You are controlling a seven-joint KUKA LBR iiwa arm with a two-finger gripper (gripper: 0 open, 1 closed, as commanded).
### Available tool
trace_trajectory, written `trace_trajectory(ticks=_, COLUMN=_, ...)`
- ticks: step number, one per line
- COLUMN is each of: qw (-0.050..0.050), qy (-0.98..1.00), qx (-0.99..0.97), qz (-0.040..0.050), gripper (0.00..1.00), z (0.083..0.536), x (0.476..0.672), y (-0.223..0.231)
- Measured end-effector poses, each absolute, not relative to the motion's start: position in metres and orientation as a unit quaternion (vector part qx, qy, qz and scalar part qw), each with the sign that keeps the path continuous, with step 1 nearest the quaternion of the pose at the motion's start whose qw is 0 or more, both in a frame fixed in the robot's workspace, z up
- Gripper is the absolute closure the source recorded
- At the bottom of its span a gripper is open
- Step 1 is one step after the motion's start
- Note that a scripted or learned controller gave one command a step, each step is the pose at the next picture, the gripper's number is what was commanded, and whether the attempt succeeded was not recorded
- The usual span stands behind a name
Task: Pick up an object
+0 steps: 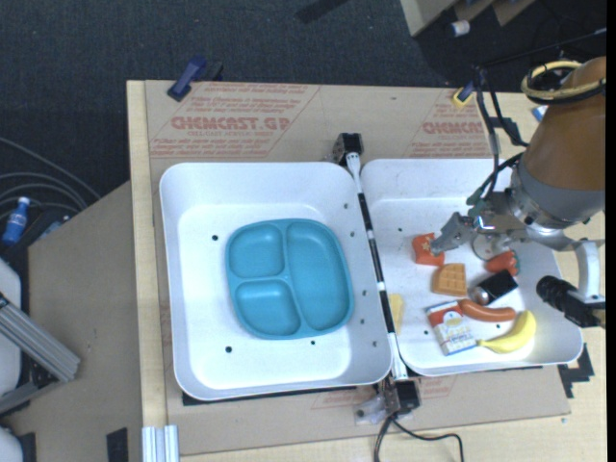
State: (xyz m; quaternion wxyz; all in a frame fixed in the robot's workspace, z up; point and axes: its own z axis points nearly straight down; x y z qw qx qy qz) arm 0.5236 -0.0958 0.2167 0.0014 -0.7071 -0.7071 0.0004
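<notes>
Glossy blue plastic plate (289, 277); smooth white plastic bins (183, 258)

Brown bench (289, 114) under two white bins (192, 210), side by side

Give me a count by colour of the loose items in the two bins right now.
Blue: 1, the divided plate in the left bin
Orange-red: 3, a block, a piece by the arm and a sausage-shaped toy
Tan: 1, the waffle
Yellow: 1, the banana
Black: 1, a small block
Red and white: 1, a small packet
Total: 8
</notes>
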Motion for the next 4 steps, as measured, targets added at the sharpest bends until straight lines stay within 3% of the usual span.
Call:
trace_trajectory(ticks=1, qw=0.000, qy=-0.707, qx=-0.707, qz=0.0001, gripper=0.00, z=0.085, x=0.546, y=-0.133)
trace_trajectory(ticks=2, qw=0.000, qy=-0.707, qx=-0.708, qz=-0.0006, gripper=1.00, z=0.095, x=0.547, y=-0.133)
trace_trajectory(ticks=3, qw=0.000, qy=-0.707, qx=-0.708, qz=-0.0005, gripper=0.00, z=0.095, x=0.547, y=-0.133)
trace_trajectory(ticks=4, qw=0.000, qy=-0.707, qx=-0.707, qz=-0.0002, gripper=0.00, z=0.085, x=0.606, y=-0.123)
